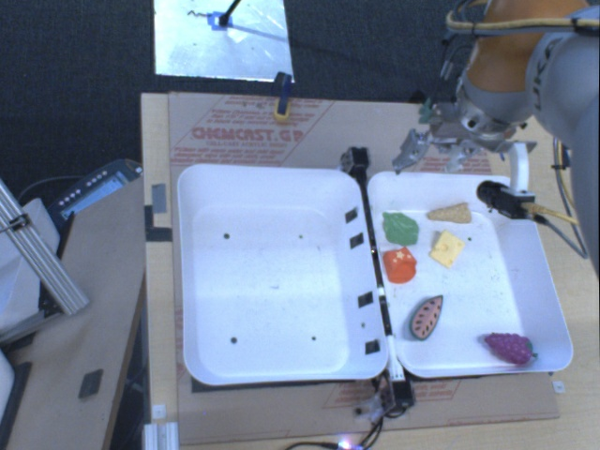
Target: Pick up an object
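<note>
Lying in right bin (548,279), near to far: purple grapes (509,347), watermelon slice (426,317), red piece (399,264), yellow cheese (447,248), green piece (401,227), tan wedge (451,214). Hovering beyond far rim, touching nothing: end effector (433,155), fingers spread, released.

Side by side on the brown cardboard-covered bench (234,125), two shallow white plastic bins (272,279); six small toy foods (400,227) in the right one (548,289).

Beyond my bins a shiny metal sheet (223,24) lies on dark carpet. A grey keypad device (97,186) sits left, near an aluminium rail (37,256).
</note>
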Available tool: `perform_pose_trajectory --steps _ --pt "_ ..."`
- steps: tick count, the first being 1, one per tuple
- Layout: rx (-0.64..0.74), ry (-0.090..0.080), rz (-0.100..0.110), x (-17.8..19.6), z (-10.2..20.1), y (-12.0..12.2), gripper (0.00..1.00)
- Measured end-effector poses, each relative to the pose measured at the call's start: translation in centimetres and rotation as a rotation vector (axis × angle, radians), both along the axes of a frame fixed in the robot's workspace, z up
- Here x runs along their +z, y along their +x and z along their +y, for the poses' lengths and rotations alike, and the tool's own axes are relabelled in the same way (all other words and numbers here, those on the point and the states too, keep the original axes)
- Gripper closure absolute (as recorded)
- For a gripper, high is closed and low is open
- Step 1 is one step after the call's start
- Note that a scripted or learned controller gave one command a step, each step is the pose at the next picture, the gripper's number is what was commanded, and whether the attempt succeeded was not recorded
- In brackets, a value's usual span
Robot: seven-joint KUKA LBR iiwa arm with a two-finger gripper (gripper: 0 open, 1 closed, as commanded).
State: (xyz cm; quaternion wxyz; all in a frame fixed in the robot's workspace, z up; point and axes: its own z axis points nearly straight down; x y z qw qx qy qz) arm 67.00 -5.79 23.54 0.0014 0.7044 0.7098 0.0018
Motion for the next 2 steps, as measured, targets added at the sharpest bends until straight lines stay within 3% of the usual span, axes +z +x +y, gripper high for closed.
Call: perform_pose_trajectory --steps 1,2 --pt "0.003 0.004 0.007 -4.6 8.3 -1.4 0.0" --pt "-0.002 0.001 0.001 -3.2 7.8 -1.2 1.0"
